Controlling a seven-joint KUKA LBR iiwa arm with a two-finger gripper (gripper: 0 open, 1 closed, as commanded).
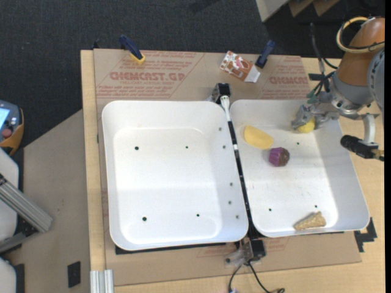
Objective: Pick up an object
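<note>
gripper [303, 124] at far edge of right bin [342, 182], closed around small yellow piece [307, 126] | yellow wedge [258, 137] and purple ball [278, 157] mid-bin, close together | tan wedge [310, 221] near front rim

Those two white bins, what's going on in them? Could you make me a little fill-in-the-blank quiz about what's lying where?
1. The purple object lies in the ____ bin as the camera sees it.
2. The yellow object sits just ____ the purple one in the picture.
3. The tan wedge-shaped piece lies near that bin's ____ edge.
4. The arm's tool hangs over the bin's upper ____ corner.

Missing words: right; above and left of; lower; right
</note>
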